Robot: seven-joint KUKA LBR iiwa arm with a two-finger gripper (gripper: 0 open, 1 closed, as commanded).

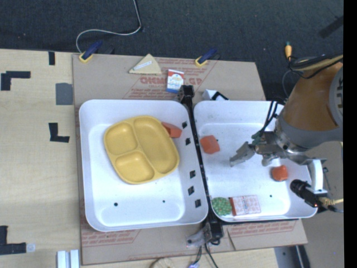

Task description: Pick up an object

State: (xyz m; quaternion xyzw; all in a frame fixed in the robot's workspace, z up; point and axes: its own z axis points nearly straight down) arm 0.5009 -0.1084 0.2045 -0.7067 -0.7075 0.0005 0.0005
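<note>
Arm (312, 105) in from right over right bin (223, 113), gripper (241, 155) low above bare floor, jaws spread with nothing between, likely lined up on orange block (210, 144) just beside; second orange piece (279, 173) under wrist.

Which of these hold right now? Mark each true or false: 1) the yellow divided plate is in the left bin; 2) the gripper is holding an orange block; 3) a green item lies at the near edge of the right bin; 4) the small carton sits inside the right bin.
1) True: the yellow divided plate lies in the left bin.
2) False: the gripper hangs over the right bin with nothing between its fingers; the orange block lies apart from it.
3) True: the green item is there.
4) False: the small carton stands on the cardboard behind the bins.
</note>
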